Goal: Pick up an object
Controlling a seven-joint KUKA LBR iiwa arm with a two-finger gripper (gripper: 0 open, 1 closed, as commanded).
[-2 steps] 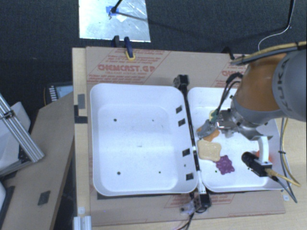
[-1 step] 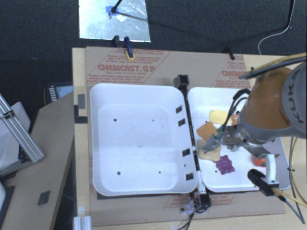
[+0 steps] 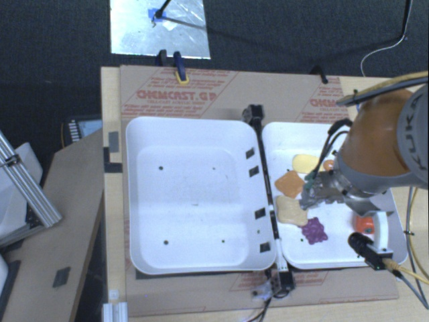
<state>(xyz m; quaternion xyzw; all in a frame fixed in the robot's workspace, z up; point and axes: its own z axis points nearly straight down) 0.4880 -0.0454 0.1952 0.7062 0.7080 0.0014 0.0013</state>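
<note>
Hand (image 3: 310,194) fingertips hidden over tan piece (image 3: 290,210)

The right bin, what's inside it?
The right bin holds a yellow piece, orange piece, tan piece and purple piece. The arm covers the rest.

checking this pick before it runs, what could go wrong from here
The gripper hangs over a tight cluster: the orange piece, the tan piece and the yellow piece lie close together, so it may grab two or nudge one aside. The cluster also lies near the right bin wall by the divider, so a finger may clip it.
</note>
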